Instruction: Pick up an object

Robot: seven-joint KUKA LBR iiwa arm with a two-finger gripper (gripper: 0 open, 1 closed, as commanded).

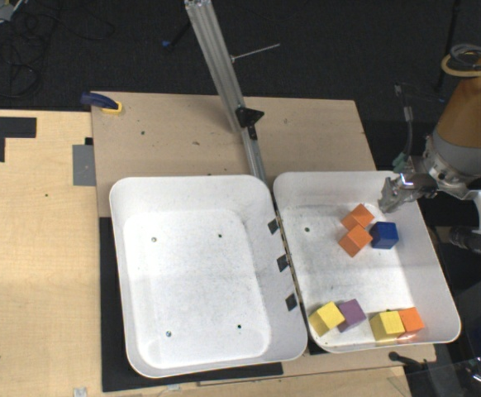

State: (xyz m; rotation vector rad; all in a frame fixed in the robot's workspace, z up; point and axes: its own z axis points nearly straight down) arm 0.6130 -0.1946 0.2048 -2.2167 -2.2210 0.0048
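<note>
While the gripper (392, 195) hovers at the right bin's (439, 279) far edge, finger state impossible to tell, nothing is lifted; the blue cube (384, 235) sits just nearer, ungrasped.

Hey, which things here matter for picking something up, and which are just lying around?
For the job:
pincer
right bin
two orange blocks
blue block
yellow block
purple block
yellow-and-orange pair

Lying about:
left bin
metal rail
blue-and-yellow clamp
</note>
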